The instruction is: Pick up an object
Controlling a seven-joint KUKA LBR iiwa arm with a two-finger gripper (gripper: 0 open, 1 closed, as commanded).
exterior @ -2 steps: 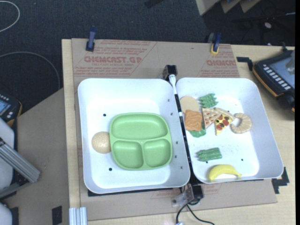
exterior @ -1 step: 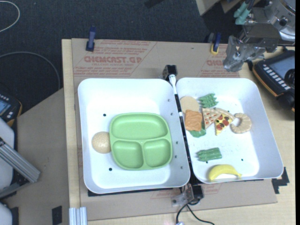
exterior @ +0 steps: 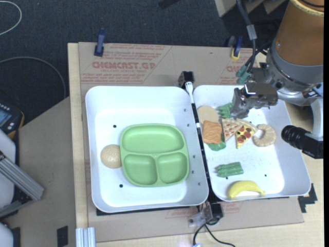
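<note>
The right bin (exterior: 288, 181) holds several toy foods: a pizza slice (exterior: 238, 130), an orange piece (exterior: 212, 131) on a green leaf, a tan slice (exterior: 207, 112), a mushroom-like beige piece (exterior: 264, 135), a green vegetable (exterior: 228, 169) and a yellow banana (exterior: 244, 189). My gripper (exterior: 241, 110) hangs low over the bin's back middle, just above the pizza slice and beside a dark green piece (exterior: 225, 109). Nothing shows between its fingers.
The left bin (exterior: 100, 112) holds a green divided plate (exterior: 153, 154) and a beige round piece (exterior: 110, 156) at the plate's left. A black camera-like part (exterior: 300, 138) sticks over the right bin's right rim. Blue clamps (exterior: 99, 42) grip the board's far edge.
</note>
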